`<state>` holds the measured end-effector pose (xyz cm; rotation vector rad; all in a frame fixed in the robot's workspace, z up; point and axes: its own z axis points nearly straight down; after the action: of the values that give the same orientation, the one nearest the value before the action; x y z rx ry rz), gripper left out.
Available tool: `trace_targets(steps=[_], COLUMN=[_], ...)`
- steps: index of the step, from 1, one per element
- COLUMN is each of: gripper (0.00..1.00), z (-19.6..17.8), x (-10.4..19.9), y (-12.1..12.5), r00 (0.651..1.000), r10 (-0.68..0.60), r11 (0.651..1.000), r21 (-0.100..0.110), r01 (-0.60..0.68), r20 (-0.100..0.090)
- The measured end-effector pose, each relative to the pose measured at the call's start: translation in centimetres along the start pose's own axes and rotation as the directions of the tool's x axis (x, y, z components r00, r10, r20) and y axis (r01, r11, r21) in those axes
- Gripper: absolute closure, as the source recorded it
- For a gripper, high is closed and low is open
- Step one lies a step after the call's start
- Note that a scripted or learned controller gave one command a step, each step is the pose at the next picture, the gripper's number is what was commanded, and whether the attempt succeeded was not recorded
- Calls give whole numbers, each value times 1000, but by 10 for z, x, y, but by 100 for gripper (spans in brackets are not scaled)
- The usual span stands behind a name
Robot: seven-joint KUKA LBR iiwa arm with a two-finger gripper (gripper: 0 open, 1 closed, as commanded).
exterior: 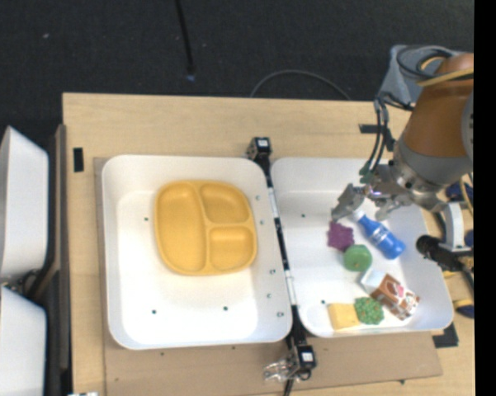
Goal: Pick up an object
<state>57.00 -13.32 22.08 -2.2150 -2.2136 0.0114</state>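
The blue bottle (380,236) lies tilted in the right bin (309,221), its white cap toward the upper left and its body running down to the right; it sits just under the gripper (365,202), whose two grey fingers (345,202) stand spread apart, one to the bottle's upper left and the other near its upper right, with nothing caught between them; the bottle's cap end lies roughly below the gap, though whether a finger touches it cannot be told. Just to the left of the bottle rests a purple toy (340,236); below the bottle and beside the purple piece lies a green ball (357,258). Further toward the near edge of the same bin, a brown snack packet (394,295) lies at a slant; next to it on the left is a green bumpy toy (368,310), touching a yellow block (342,315) at the bin's lower rim. The arm (437,134), orange above the grey wrist, reaches in from the right over the bin's far corner. The left bin (124,304) holds a yellow divided plate (205,225), well apart from the other things; both bins sit side by side on the wooden bench (190,122).
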Motion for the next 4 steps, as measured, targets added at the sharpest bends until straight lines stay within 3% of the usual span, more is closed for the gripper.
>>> trace_targets(steps=[1, 3, 4], gripper=[0, 0, 0], z=[-7, 99, 120], x=[0, -3, -4], y=[3, 15, 16], r00=[1000, 1000, 1000], r10=[-3, 3, 3], r11=[1000, 1000, 1000], r21=[-14, -10, -13], r01=[3, -3, -3], r20=[2, 4, 5])
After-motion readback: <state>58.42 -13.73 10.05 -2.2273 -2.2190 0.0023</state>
